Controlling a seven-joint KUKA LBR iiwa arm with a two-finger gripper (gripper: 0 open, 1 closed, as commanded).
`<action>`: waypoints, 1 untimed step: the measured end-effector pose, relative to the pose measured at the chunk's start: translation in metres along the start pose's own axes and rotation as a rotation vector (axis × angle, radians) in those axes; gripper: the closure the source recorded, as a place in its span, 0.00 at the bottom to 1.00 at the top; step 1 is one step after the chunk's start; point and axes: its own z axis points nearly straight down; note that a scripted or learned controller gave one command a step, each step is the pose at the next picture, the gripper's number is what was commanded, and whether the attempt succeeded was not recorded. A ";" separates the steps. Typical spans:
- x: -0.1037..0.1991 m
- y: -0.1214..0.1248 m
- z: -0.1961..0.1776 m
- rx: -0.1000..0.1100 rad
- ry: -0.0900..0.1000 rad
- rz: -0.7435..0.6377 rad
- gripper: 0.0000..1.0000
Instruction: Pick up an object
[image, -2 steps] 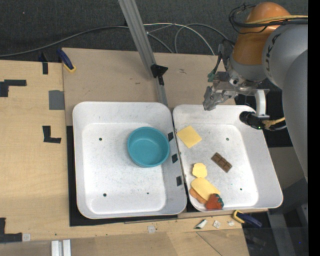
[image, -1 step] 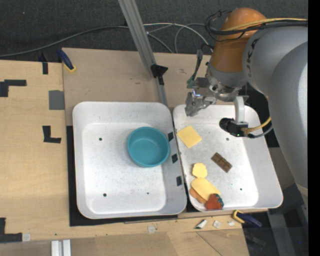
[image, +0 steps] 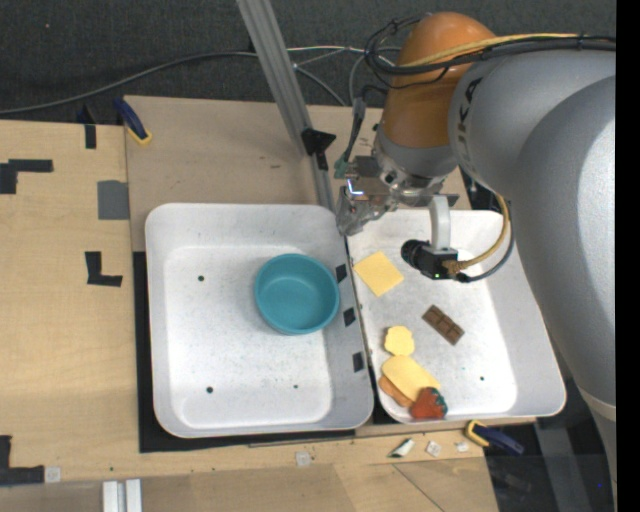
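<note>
My gripper (image: 356, 212) hangs over the far left corner of the right bin (image: 500, 385), just above the rim shared with the left bin. Nothing shows in its grasp. Just in front of it lies a flat yellow square slice (image: 379, 273). Farther forward in the same bin lie a small brown bar (image: 442, 324), a round yellow piece (image: 399, 341), a yellow and orange bun-like piece (image: 404, 378) and a red strawberry (image: 429, 405). A teal bowl (image: 295, 292) stands in the left bin (image: 200, 350), near its right side.
The grey arm with its orange band (image: 430, 90) fills the upper right and overhangs the right bin's far side. A slanted metal pole (image: 285, 80) rises behind the bins. Cables run across the dark backdrop, and clamps sit at the board's corners.
</note>
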 end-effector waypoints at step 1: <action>0.043 -0.012 -0.002 0.001 -0.001 0.002 1.00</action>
